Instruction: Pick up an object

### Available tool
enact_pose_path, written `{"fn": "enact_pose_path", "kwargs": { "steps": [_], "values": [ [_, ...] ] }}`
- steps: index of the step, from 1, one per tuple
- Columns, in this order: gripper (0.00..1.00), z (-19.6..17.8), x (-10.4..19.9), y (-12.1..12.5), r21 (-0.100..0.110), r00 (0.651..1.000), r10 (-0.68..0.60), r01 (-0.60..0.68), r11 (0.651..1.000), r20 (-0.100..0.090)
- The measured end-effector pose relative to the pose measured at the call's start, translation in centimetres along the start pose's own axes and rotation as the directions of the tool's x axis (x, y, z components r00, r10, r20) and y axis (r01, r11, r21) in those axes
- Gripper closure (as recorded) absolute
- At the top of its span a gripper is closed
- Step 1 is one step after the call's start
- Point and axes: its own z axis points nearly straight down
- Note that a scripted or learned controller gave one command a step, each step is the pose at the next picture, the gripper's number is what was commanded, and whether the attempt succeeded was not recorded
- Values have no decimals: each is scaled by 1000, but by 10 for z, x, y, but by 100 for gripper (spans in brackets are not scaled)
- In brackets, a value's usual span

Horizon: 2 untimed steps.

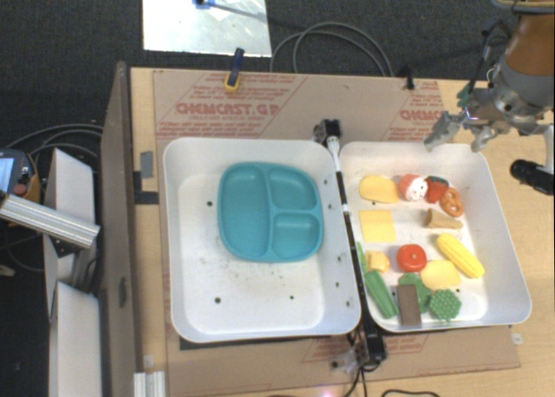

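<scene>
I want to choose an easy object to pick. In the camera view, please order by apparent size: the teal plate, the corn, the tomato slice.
1. teal plate, by far the largest
2. corn
3. tomato slice, somewhat smaller than the corn

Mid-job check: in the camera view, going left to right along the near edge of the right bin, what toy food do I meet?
Long green vegetable-shaped toy → dark brown rectangular block → round green textured toy. The yellow corn cob toy lies further right but farther back.
</scene>
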Motion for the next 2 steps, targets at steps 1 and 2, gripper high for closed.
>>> {"fn": "enact_pose_path", "kwargs": {
  "steps": [1, 2],
  "values": [
    [0, 166, 31, -11, 4, 1000, -1, 1, 1000, -4],
    [0, 158, 74, 23, -4, 1000, -6, 6, 1000, -1]
  ]
}}
